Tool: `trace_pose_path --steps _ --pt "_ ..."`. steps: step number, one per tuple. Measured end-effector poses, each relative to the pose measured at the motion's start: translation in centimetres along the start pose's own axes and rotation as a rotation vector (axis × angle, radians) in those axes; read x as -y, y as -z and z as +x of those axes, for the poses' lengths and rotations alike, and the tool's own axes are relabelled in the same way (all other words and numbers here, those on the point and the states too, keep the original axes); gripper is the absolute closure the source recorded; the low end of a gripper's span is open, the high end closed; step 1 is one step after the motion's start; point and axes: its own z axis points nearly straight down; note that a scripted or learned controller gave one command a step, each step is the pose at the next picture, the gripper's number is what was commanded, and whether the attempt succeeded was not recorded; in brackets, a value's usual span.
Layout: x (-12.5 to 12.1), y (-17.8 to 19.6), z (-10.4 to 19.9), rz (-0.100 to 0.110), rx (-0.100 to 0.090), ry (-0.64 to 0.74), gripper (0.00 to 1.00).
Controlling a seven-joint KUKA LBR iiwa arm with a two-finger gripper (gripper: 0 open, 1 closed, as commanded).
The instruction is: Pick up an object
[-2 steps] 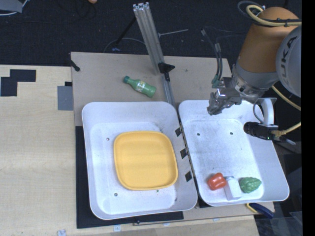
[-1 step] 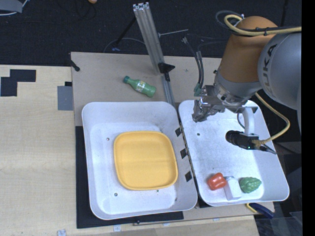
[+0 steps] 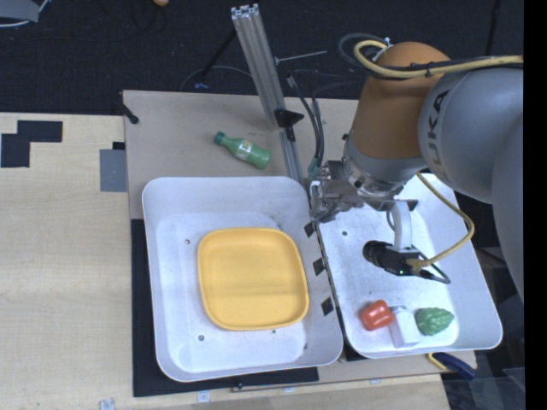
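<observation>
Grey arm (image 3: 402, 109) over the right white bin (image 3: 461, 289)
I can't tell if the jaws are open (hidden); small red toy (image 3: 375, 315) near the table (image 3: 171, 143)'s front-right corner.

plate (image 3: 252, 278) in left bin (image 3: 162, 229), apparent bottle (image 3: 242, 149) behind

Pale wooden counter (image 3: 51, 254) spreads out at nine o'clock. Dark floor (image 3: 102, 41) (nearly black, speckled) lies at twelve o'clock.
</observation>
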Motion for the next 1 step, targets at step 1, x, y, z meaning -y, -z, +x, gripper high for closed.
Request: trace_pose_path --steps 1 --pt "0.11 -0.32 5.97 0.0 0.0 0.001 1.0"
